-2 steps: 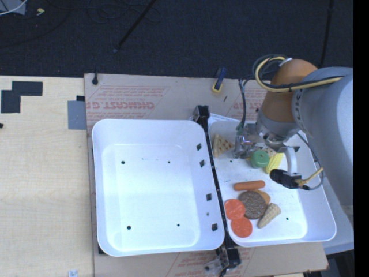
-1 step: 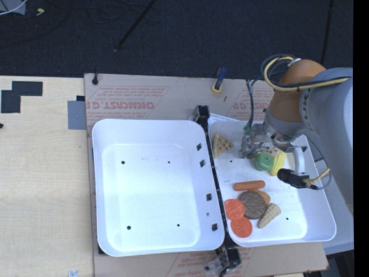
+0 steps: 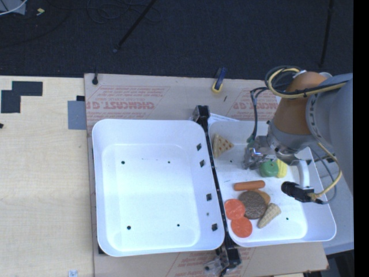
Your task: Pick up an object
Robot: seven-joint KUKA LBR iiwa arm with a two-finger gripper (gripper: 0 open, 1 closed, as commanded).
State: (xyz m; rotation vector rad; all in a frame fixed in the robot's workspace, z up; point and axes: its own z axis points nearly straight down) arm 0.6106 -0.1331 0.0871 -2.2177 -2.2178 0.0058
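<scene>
Bench (image 3: 144,97): a brown board carrying both bins side by side.
Left bin (image 3: 150,189): its bare white floor shows. Nothing to pick here, so the work belongs next door.
Right bin (image 3: 294,227): all the toy food lies here, most of it toward the wall shared with the left bin.
Arm (image 3: 300,114): reaches in from the right and is bent low over the upper half of the right bin.
Gripper (image 3: 252,157): down near the bin floor, with the green and yellow piece just to its right. Whether it is wide or narrow cannot be told from this angle, and nothing can be seen held in it.
Brown patty (image 3: 252,203): round and flat, overlapping the upper red slice. It looks hard to pinch from above.
Cone (image 3: 268,214): lies on its side touching the patty's right edge. It is tapered, so it may slip.
Sausage (image 3: 249,185): lies alone above the patty with bare floor around most of it. This looks like the cleanest target: close across its width, at its middle.
Red slices (image 3: 234,209) (image 3: 242,228): two thin discs, probably too flat to catch.
Wedge (image 3: 222,145): a tan triangle close to the shared wall, where there is little room to come down.
Green and yellow piece (image 3: 271,168): the nearest thing. To take it, shift right until centred over it before closing, then lift straight up.
</scene>
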